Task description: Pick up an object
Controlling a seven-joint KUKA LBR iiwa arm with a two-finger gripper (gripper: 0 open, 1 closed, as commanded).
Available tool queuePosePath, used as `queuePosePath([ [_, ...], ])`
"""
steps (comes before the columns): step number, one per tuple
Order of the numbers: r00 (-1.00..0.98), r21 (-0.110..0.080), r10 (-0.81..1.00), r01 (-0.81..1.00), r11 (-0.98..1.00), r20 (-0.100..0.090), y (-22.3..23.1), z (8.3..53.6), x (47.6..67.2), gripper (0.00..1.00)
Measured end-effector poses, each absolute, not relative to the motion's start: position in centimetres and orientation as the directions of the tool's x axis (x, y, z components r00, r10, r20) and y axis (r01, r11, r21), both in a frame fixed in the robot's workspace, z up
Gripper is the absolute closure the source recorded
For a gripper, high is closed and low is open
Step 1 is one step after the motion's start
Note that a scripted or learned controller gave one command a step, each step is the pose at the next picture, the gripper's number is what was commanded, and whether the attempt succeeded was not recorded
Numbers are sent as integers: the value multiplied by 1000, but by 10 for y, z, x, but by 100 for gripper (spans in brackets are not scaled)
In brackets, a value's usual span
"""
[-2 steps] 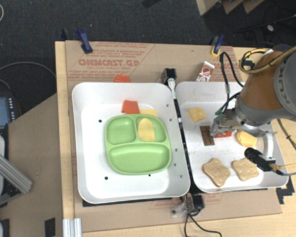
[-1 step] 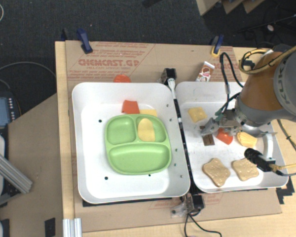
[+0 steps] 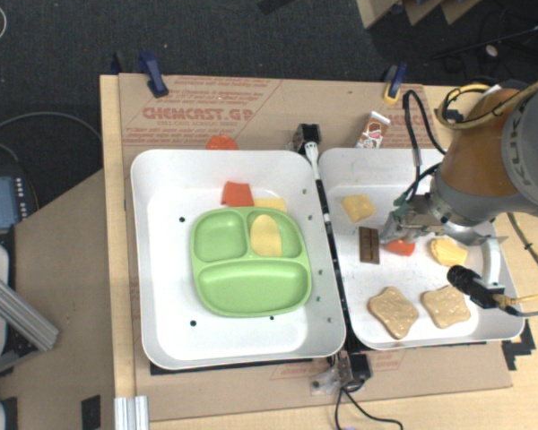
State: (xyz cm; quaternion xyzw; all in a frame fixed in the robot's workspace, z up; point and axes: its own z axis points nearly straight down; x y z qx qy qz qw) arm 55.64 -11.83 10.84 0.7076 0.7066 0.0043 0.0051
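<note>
In the right bin (image 3: 359,164) lie a yellow chunk (image 3: 358,207), a brown bar (image 3: 368,245), a red piece (image 3: 401,247), a yellow piece (image 3: 448,252) and two tan toast-shaped pieces (image 3: 393,312) (image 3: 446,306). My gripper (image 3: 402,231) hangs low over the bin's middle, right above the red piece. The wrist hides its fingertips.
The left bin (image 3: 152,240) bears a green divided plate (image 3: 248,262) with a pale yellow piece (image 3: 265,235) in one compartment. An orange block (image 3: 238,193) and a yellow slice (image 3: 270,204) lie behind the plate. A small carton (image 3: 373,131) lies on the cardboard beyond the bins.
</note>
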Motion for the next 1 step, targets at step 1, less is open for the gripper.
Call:
queuePosePath([
  [1,-8,7,1000,1000,8,2,-38,189,546,100],
])
